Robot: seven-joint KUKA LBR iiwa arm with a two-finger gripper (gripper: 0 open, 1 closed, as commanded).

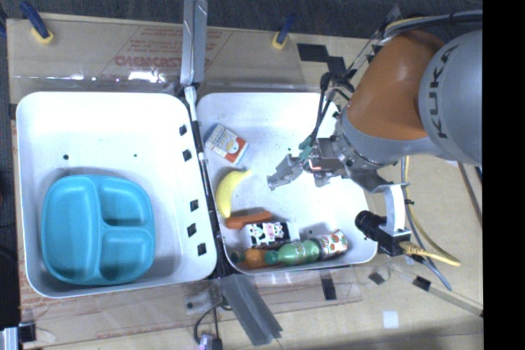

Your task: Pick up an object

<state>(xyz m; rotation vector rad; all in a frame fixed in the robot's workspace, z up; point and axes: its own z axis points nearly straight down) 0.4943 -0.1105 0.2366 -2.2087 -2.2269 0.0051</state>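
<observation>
White plastic bins: two shallow bins sit side by side on the bench (98,45), the left bin (33,127) and the right bin (271,106) meeting at a central divider.
Left bin: a blue sectioned tray (97,229) lies flat toward its near corner.
Arm: the grey arm (443,106), with its orange band above the wrist, reaches in from the right and hangs over the right bin's far-right part.
Tool: the tool (283,173) points toward the middle of the right bin above bare white floor; whether its fingers are spread or closed cannot be told from here, and nothing is seen between them.
Carton: a small white and orange carton (225,143) lies in the right bin's upper left, apart from the tool.
Banana: a yellow banana (229,189) lies just below the carton, near the divider.
Carrot: an orange carrot-like piece (248,218) lies just beneath the banana's lower end.
Near wall of right bin: a black-and-white patterned packet (267,234), a green bottle (292,252) on its side and a small red-and-white can (332,243) crowd together along the edge.
</observation>
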